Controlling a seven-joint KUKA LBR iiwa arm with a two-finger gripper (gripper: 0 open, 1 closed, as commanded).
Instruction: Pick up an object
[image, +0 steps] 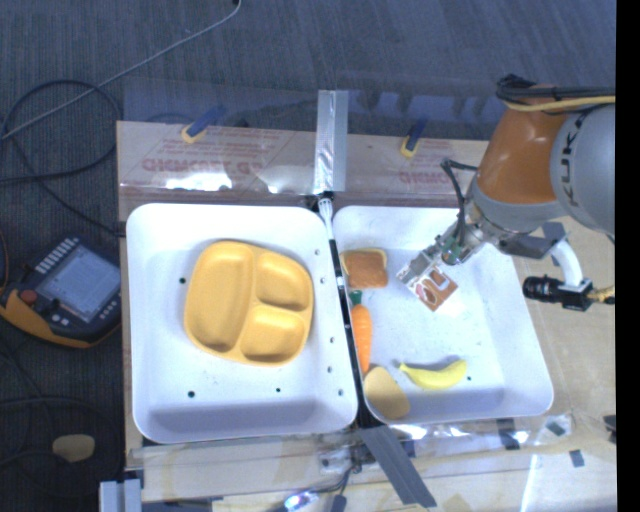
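The right bin (520, 345) holds a slice of toast (364, 268), an orange carrot (361, 336), a yellow banana (434, 374), a tan rounded piece (385, 392) and a small brown packet with a red and white mark (437, 290). My gripper (428, 272) reaches down and leftward from the orange-banded wrist (520, 160). Its tip sits right at the packet's upper left edge, touching or almost touching it. The gripper body hides how the packet sits against the tip.
In the left bin (150, 380) lies a yellow divided plate (249, 301). A raised wall (338, 320) separates the two bins, and the toast and carrot lie close against it. A black connector (548, 289) juts out from the arm over the right bin's rim.
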